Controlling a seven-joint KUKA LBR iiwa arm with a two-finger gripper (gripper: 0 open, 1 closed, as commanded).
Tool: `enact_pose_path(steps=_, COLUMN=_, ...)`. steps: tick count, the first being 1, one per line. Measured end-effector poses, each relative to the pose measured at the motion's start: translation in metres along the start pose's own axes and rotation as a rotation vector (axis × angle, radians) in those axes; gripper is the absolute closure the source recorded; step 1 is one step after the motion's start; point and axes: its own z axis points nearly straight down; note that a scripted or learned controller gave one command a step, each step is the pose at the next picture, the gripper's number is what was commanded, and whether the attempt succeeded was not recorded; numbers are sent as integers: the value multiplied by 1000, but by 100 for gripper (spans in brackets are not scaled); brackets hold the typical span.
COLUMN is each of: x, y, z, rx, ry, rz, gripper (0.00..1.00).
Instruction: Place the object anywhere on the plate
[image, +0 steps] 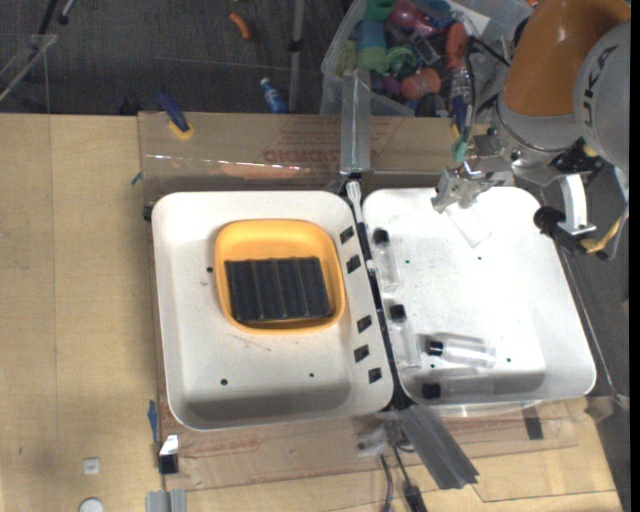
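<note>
Camera view: two white bins side by side. The left bin (180, 380) holds a yellow plate (278, 240) with a dark ribbed block (278, 288) lying on it, covering most of the plate's middle. The right bin (560, 330) holds a small clear vial with a dark cap (458, 349) lying flat near its front edge, plus another small clear item (384, 262) close to the divider (366, 290).

The arm (560, 60) comes in from the right, and the gripper (460, 188) sits over the far edge of the right bin, well apart from the vial. Whether the pincer is apart or together: cannot tell, it is too small and cluttered. Nothing is visibly clamped in it.

Judgement: the object is probably the vial, not yet picked. The step in hand is the approach and grasp.

To do it well:
- travel toward the bin's front and centre over the vial's body, not the cap
- set the jaws across the short axis, since a round clear vial will likely roll or slip
- come down low, because it lies flat on the bin floor
- lift clear of the divider before crossing
- release on the plate's bare yellow rim area or on top of the block; either counts as on the plate

Risk: the vial sits near the bin's front wall, so a finger may hit the wall.
</note>
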Motion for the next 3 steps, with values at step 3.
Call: enact_pose_path(steps=3, x=-12, y=-1, z=-61, rx=-1, ry=-1, rz=-261, gripper=100)
